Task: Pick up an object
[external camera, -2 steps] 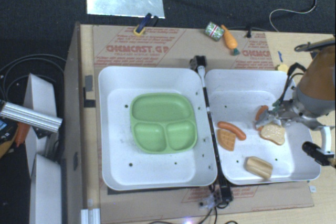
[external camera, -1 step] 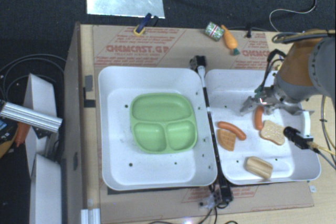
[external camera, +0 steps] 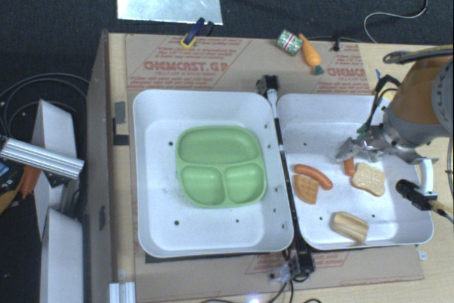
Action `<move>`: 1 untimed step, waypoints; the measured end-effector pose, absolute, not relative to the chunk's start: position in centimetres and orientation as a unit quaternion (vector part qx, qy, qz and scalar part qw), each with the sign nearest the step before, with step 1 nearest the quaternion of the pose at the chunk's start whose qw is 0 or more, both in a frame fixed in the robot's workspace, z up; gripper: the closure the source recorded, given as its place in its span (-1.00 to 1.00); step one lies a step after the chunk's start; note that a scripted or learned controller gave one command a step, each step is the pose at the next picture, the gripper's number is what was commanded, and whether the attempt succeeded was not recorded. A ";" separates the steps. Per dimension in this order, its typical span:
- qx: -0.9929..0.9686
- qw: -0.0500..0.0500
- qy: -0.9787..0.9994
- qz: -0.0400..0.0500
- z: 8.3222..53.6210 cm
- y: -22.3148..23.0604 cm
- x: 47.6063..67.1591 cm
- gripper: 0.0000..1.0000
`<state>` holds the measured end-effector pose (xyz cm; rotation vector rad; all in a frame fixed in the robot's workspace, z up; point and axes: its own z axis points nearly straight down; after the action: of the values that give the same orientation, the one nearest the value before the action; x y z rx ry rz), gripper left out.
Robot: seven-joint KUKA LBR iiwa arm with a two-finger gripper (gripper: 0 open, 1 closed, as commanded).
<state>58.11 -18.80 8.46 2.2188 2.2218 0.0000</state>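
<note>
Left bin holds only the green tray (external camera: 220, 165); targets sit in the right bin (external camera: 319, 117): sausage (external camera: 313, 176), waffle (external camera: 306, 189), roll (external camera: 350, 226), toast (external camera: 369, 179); pincer (external camera: 352, 150) state unclear, so centre over one item before descending.

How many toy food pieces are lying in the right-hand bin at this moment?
5, and the gripper may hide more: sausage, waffle piece, toast slice, bread roll, and a small orange piece right under the gripper.

Green divided tray (external camera: 220, 165) in left bin (external camera: 152, 117).
</note>
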 end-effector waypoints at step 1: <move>0.707 0.000 0.707 0.000 8.4 -19.8 55.8 -1.00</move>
<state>55.76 -19.80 8.43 2.2197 2.2220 -0.0005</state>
